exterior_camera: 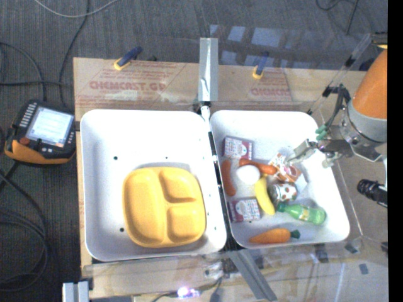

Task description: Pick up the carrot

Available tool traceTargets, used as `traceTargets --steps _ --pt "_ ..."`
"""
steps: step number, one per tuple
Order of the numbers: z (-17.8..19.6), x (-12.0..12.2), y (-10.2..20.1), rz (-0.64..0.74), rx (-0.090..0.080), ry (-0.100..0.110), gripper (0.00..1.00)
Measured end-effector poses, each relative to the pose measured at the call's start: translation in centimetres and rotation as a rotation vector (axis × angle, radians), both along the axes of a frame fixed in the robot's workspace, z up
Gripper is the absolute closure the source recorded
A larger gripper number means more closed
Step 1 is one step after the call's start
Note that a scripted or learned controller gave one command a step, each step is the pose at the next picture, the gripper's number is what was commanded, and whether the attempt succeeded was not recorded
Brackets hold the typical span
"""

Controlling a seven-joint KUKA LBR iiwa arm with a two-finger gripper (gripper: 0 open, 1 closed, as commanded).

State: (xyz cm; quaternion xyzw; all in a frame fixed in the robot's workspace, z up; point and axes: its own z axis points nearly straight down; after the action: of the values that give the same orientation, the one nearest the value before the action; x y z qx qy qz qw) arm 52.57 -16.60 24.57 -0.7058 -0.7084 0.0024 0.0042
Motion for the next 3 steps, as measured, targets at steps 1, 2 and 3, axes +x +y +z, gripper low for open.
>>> traceTargets --steps 1,2,3 --pt "-11.1 -4.3 0.5 0.177 0.003 0.0 0.0" --pt "-8.8 -4.2 5.9 0.39 0.003 -0.003 0.0" --pt "-4.7 -4.2 7.7 0.244 0.001 -0.002 0.0"
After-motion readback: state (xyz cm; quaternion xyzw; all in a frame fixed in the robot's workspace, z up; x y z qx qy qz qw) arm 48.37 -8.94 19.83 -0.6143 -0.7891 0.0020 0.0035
